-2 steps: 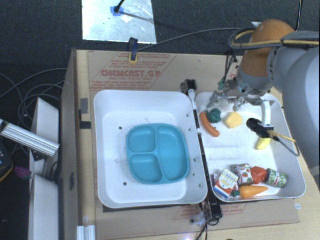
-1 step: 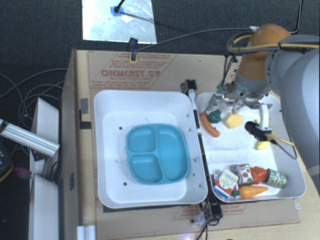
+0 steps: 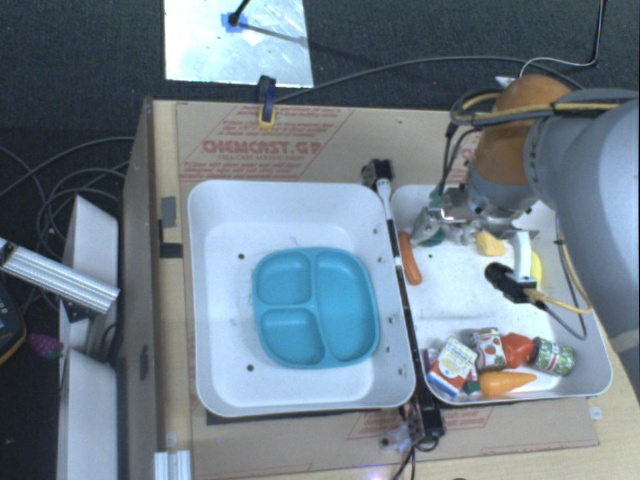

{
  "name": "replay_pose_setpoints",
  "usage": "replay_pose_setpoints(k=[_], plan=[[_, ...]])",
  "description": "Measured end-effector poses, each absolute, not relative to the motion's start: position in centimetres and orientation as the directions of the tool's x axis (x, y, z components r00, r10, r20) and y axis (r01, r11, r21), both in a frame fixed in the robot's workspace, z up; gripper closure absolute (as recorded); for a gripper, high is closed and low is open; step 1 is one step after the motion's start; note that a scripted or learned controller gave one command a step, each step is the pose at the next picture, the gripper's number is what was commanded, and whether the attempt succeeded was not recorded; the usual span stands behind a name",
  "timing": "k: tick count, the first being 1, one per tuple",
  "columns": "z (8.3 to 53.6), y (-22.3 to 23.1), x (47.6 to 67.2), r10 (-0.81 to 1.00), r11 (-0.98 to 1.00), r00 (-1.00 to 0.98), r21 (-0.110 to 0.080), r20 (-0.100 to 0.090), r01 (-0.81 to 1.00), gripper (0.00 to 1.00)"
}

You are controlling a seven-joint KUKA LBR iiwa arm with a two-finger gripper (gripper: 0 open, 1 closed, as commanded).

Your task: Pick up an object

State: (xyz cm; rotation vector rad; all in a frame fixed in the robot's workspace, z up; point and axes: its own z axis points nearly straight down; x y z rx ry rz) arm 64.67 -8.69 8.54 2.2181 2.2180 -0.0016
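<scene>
Nearest us, at 6 o'clock in the right bin (image 3: pixel 455 303), toy groceries huddle together, touching: a toy carrot (image 3: pixel 505 380), a small printed carton (image 3: pixel 453 360), a red-and-white can (image 3: pixel 488 346), a red piece (image 3: pixel 517 349) and a green bottle (image 3: pixel 553 358). Their labels are too small for us to read. At 9 o'clock from them, the left bin (image 3: pixel 215 228) holds a blue divided plate (image 3: pixel 315 305) at its centre.

Farther back, an orange stick (image 3: pixel 407 258) lies along the right bin's 9 o'clock wall. The gripper (image 3: pixel 433 226) hangs low over that bin's 11 o'clock corner, with a pale yellow piece (image 3: pixel 488 243) near it at 3 o'clock. We cannot tell whether the gripper is apart or together, and we see nothing held in it.

We judge the pick to be at the reaching step, with no object lifted yet. The orange stick, at 7 o'clock from the gripper, looks the closest candidate. The next move calls for centring over it, descending, closing and lifting. Its place against the wall may make the grasp awkward.

Farthest off, the cardboard sheet (image 3: pixel 330 133) under the bins reads "CHEMCAST GP" in red. We cannot read the smaller lines. A black-and-yellow clamp (image 3: pixel 266 98) grips its 12 o'clock edge.
</scene>
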Motion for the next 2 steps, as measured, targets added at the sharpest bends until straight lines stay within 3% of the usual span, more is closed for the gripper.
replay_pose_setpoints(k=[1, 2], plan=[[8.5, -10.0, 66.9, 1.0, 0.004, -0.004, 0.004, -0.001, 1.0, 0.0], [9.7, -9.9, 67.0, 1.0, 0.007, -0.007, 0.006, -0.001, 1.0, 1.0]])
